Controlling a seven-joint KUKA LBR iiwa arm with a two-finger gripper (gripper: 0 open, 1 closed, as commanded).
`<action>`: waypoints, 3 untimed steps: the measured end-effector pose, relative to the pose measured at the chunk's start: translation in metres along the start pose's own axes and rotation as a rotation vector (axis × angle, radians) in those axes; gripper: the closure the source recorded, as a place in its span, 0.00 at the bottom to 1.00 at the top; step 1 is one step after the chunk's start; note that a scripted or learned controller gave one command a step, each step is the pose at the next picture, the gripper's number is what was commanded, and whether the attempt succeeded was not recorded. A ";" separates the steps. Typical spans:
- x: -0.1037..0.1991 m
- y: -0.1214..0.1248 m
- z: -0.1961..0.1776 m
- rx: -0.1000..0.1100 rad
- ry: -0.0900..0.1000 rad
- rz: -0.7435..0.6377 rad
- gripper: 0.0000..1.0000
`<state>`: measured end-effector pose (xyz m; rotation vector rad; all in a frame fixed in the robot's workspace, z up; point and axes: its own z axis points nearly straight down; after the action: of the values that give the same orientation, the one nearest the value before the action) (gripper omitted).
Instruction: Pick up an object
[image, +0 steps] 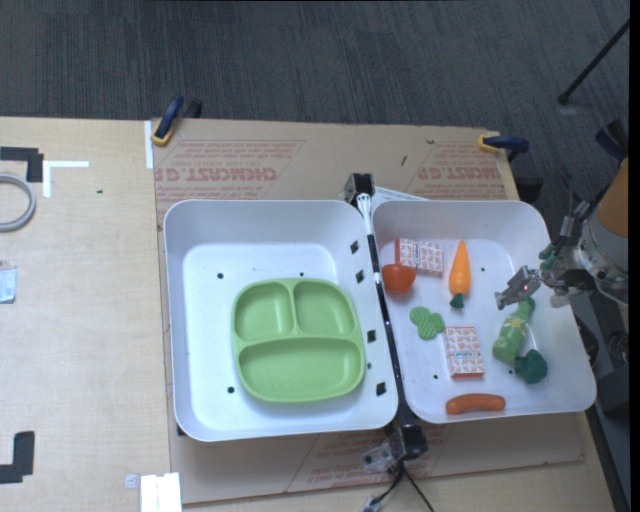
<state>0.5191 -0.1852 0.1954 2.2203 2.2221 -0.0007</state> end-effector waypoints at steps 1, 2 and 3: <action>0.012 0.045 0.103 0.000 0.001 -0.128 0.00; 0.077 0.097 0.102 -0.002 -0.009 -0.099 0.00; 0.079 0.097 0.093 0.000 -0.005 -0.101 1.00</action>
<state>0.6156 -0.1058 0.1024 2.1033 2.3285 -0.0059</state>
